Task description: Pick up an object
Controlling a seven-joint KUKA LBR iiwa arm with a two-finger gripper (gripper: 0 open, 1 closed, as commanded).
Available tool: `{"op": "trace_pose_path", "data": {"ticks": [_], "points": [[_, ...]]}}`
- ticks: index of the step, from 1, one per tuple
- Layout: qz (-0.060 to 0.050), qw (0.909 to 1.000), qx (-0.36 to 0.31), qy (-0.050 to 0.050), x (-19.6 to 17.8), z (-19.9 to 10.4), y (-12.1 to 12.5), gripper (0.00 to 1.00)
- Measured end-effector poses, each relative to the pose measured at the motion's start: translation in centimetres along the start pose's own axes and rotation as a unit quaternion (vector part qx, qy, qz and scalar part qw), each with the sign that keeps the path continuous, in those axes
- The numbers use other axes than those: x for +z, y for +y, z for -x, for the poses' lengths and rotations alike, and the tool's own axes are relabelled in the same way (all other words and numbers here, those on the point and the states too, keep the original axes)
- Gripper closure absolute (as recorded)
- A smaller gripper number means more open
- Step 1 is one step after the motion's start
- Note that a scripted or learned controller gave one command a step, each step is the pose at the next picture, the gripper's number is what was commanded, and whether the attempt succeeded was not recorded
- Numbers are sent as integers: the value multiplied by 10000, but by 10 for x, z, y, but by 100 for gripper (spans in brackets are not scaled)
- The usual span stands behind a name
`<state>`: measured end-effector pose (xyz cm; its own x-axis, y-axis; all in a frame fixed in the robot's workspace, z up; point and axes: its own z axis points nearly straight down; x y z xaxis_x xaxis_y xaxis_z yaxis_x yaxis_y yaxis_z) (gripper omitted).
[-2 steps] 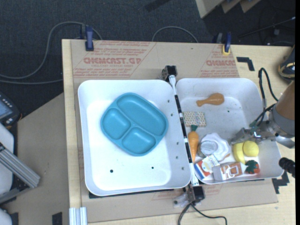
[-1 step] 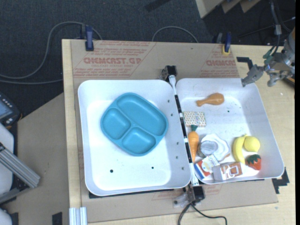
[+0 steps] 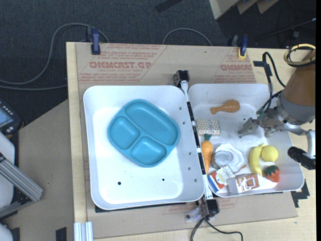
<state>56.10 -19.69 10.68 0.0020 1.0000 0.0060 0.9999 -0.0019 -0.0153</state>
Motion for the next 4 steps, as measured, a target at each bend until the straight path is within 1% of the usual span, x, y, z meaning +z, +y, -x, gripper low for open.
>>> {"op": "trace_pose_path", "data": {"ticks": [1, 2, 3, 4], "points": [[45, 10000, 16, -12, 25, -20, -85, 0], [128, 9999, -40, -45, 10, -23, 21, 0], [61, 10000, 12, -20, 23, -13, -36, 0], [88, 10000, -6, -37, 12, -14, -33, 100]]}}
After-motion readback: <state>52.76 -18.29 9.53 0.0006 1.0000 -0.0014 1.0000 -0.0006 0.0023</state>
